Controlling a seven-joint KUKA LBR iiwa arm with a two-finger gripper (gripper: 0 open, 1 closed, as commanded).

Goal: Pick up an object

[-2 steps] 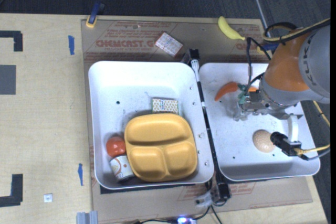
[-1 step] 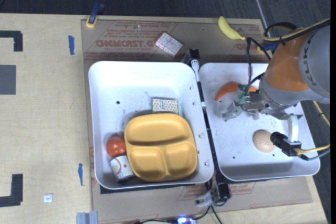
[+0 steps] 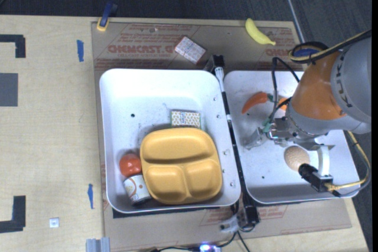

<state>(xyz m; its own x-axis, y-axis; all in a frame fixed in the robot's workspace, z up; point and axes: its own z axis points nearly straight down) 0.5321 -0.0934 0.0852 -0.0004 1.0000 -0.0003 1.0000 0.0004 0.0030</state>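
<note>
Bench (image 3: pixel 47 144) surface is pale wood with a few blue tape marks and black squares, and two shallow white bins sit on it side by side over a sheet of brown cardboard. Starting at the near edge: in the left white bin (image 3: pixel 112 97), the near left corner holds a small white printed cup lying on its side (image 3: pixel 135 188), with a red-orange round ball (image 3: pixel 129 163) touching it just behind. Right next to those is a big yellow plastic divided tray (image 3: pixel 180 163), flipped bumpy side up, taking up most of the near half of that bin. Tucked behind the tray's far edge is a small patterned card or packet (image 3: pixel 185 118), partly hidden. Over in the right white bin (image 3: pixel 260 192), a beige egg-shaped object (image 3: pixel 295 157) sits near the middle toward the near edge, just beside the wrist hardware. The grey arm with the orange band (image 3: pixel 322 91) comes in from the right edge and its two-finger gripper (image 3: pixel 260 137) points down near the bin's middle; honestly can't tell if the fingers are apart or closed from this angle. Farther back, an orange carrot-like piece (image 3: pixel 257 100) lies toward the far left corner of that bin. Beyond the bins, on the cardboard, there's a small pinkish checkered block (image 3: pixel 189 49) and a yellow toy banana (image 3: pixel 258 32) at the far edge.
</note>
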